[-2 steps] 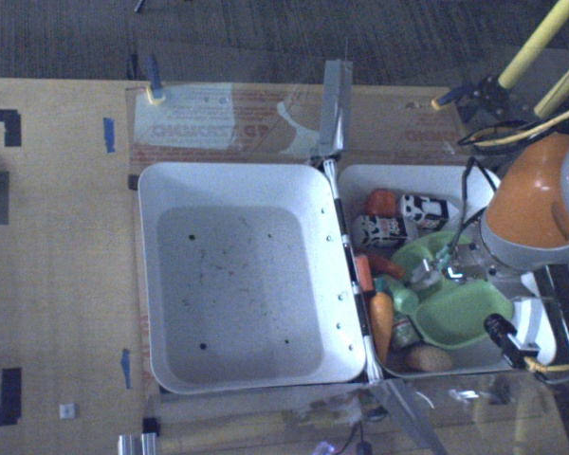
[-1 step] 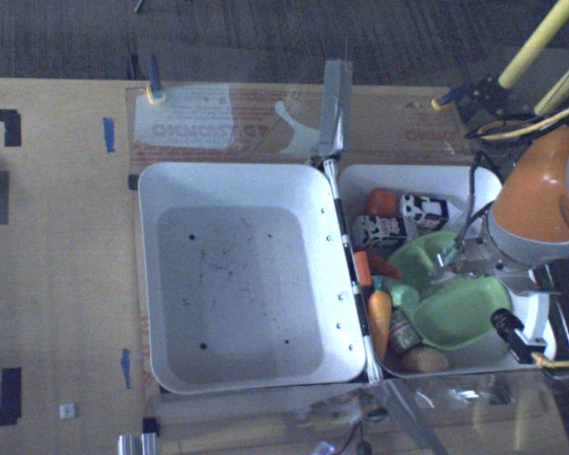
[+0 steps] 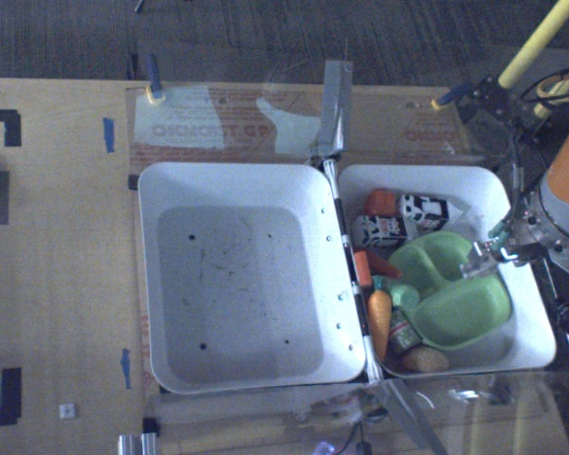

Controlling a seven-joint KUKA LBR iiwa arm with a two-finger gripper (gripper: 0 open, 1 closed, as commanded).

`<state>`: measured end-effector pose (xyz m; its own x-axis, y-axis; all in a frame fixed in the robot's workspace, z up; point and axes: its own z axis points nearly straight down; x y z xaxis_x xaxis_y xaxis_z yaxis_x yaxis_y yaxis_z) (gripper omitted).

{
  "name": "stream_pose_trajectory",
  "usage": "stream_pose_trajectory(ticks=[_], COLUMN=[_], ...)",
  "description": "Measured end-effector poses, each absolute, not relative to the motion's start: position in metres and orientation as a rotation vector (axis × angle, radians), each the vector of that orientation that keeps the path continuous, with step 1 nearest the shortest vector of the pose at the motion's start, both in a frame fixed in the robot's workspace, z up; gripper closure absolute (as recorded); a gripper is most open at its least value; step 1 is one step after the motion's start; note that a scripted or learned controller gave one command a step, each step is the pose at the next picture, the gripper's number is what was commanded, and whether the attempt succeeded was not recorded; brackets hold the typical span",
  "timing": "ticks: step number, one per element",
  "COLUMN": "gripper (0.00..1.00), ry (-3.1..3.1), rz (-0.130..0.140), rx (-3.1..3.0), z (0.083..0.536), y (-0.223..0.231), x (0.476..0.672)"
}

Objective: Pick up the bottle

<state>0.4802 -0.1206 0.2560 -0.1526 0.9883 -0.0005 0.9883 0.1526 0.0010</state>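
The bottle (image 3: 404, 332) lies half hidden under green bowls (image 3: 450, 287) in the right bin (image 3: 531, 344). The tool (image 3: 484, 254) hangs over them; its grip is too blurred to tell.

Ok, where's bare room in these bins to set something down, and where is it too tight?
The left bin has bare floor from wall to wall. The right bin is crowded: the green bowls fill its middle, the cow-print cartons sit at the back, and the carrot lies along the divider. The end effector hangs over the bowls. A small bare strip runs along the right bin's front right corner.
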Motion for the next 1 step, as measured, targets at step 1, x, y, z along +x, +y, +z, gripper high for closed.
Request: stream_pose_trajectory(ticks=[1], gripper=[0.0], ry=[2.383], rz=[0.001], rx=[2.045], z=[0.2561], y=[-0.1208], x=[0.4801])
